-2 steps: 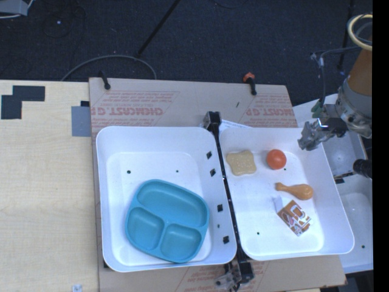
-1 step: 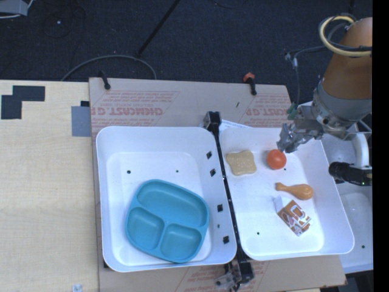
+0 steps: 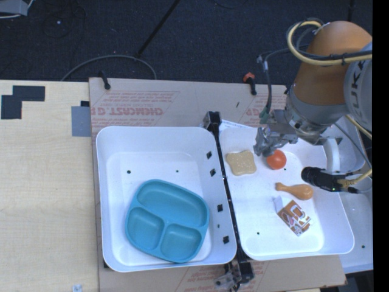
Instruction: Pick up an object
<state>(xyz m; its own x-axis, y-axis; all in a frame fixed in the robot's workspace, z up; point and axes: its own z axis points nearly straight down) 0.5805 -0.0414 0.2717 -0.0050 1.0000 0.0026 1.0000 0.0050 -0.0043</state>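
In the right bin (image 3: 328,239) lie a tan slice of bread (image 3: 241,162), a small red-orange tomato (image 3: 276,159), a tan chicken drumstick (image 3: 296,190) and a red-and-white snack packet (image 3: 294,216). My gripper (image 3: 265,146) hangs over the bin's far side, just left of the tomato and right of the bread. Nothing shows between it and the bin floor.
The left bin (image 3: 112,163) holds a blue divided plate (image 3: 166,220) at its near side. A black divider (image 3: 222,187) runs between the two bins. The arm's grey body and orange band (image 3: 334,50) hang over the right bin's far right corner.
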